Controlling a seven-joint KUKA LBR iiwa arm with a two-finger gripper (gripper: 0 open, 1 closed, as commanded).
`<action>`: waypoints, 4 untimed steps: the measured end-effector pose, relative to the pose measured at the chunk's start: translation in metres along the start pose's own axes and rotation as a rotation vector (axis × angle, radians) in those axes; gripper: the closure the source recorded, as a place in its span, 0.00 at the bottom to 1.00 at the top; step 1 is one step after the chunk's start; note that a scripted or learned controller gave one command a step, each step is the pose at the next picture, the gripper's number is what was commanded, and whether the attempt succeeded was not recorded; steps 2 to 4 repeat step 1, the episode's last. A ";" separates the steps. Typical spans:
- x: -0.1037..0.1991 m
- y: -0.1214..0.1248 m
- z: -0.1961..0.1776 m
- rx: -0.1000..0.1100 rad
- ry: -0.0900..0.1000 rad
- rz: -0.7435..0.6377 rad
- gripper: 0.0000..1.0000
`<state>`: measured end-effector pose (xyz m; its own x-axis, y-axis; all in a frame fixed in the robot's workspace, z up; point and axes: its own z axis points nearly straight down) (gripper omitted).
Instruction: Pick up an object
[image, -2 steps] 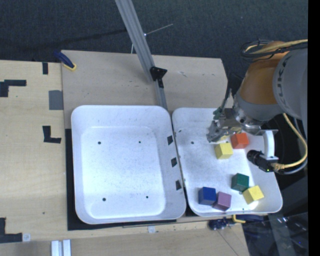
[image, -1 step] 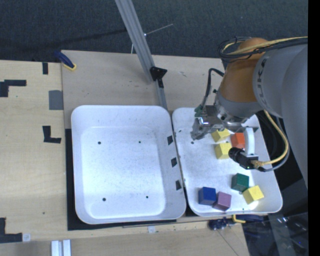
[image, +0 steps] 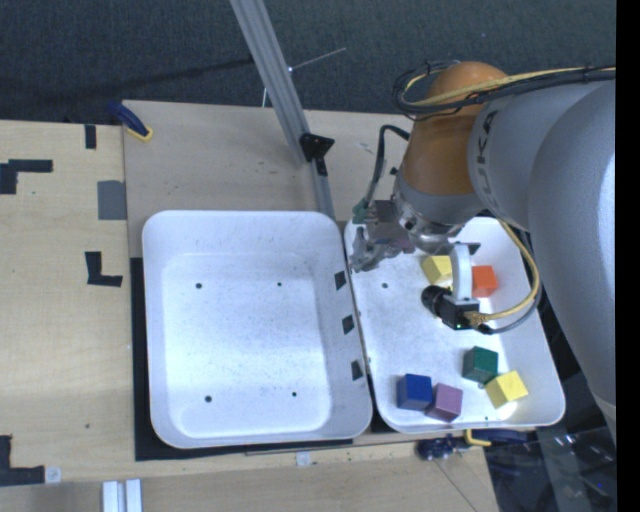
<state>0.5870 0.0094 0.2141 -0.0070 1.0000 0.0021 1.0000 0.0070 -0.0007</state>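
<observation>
from above, gripper (image: 372, 245) sits low at the top-left corner of the right bin (image: 400, 330), can't tell its grip, w/ blocks apart from it: yellow block (image: 436, 268), orange block (image: 484, 280), green block (image: 481, 363), blue block (image: 414, 390), purple block (image: 447, 401).

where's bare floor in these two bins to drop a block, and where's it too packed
The left bin offers bare floor from wall to wall. In the right bin, a bare strip runs along its left wall, below the gripper and above the blue block. It is crowded along the near edge: blue, purple block, green block, yellow block.
</observation>
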 end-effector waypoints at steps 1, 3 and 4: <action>0.055 0.030 -0.004 -0.002 0.000 0.000 1.00; 0.055 0.030 -0.004 -0.002 0.000 0.000 1.00; 0.055 0.030 -0.004 -0.002 0.000 0.000 1.00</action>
